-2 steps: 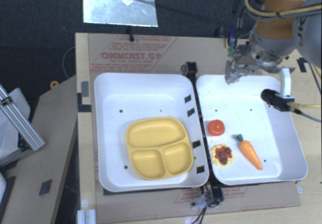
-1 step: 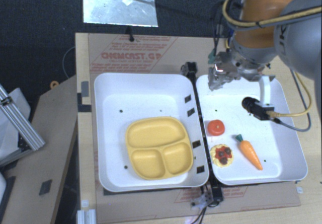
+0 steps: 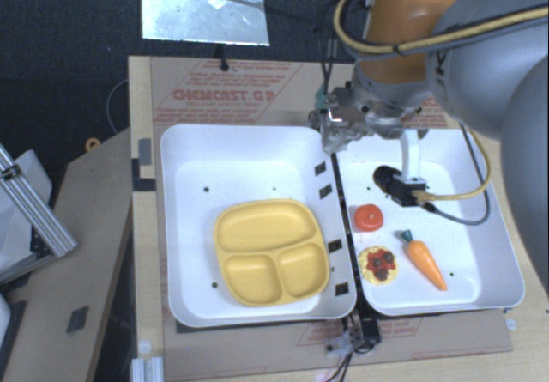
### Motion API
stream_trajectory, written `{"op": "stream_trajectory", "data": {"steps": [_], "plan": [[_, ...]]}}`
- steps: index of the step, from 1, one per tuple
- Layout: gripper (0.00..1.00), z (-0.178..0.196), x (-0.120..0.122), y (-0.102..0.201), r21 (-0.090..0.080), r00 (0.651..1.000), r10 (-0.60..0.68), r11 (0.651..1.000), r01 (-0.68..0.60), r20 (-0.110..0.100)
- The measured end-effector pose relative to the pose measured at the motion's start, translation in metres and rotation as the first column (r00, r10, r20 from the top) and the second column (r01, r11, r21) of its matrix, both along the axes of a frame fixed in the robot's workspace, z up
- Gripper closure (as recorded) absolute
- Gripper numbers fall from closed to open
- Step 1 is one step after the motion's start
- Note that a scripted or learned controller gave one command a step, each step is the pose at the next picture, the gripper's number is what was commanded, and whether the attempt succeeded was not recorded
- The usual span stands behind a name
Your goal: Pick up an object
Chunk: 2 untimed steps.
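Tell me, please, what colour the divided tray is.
The tray is yellow, clearest in the camera view.

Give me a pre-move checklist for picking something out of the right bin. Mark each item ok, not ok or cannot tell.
1. Targets present: tomato, pizza and carrot lie in the right bin: ok.
2. Targets separated: all three lie apart, though pizza and carrot are close: ok.
3. End effector above a target: it sits at the far end of the wall between the bins, over none of them: not ok.
4. End effector carrying nothing: cannot tell.
5. Yellow tray out of the way: it lies in the left bin: ok.
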State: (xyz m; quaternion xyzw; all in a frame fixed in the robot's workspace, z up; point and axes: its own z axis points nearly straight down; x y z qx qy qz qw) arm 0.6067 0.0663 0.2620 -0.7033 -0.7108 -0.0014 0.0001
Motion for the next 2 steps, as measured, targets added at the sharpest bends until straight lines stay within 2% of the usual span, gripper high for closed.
{"op": "stream_trajectory", "data": {"steps": [1, 2], "plan": [[1.00, -0.0046, -0.0090, 0.0435, 0.000, 1.000, -0.001, 1.000, 0.001, -0.001], [0.00, -0.0044, -0.0084, 0.0405, -0.002, 1.000, -0.006, 1.000, 0.006, -0.001]]}}
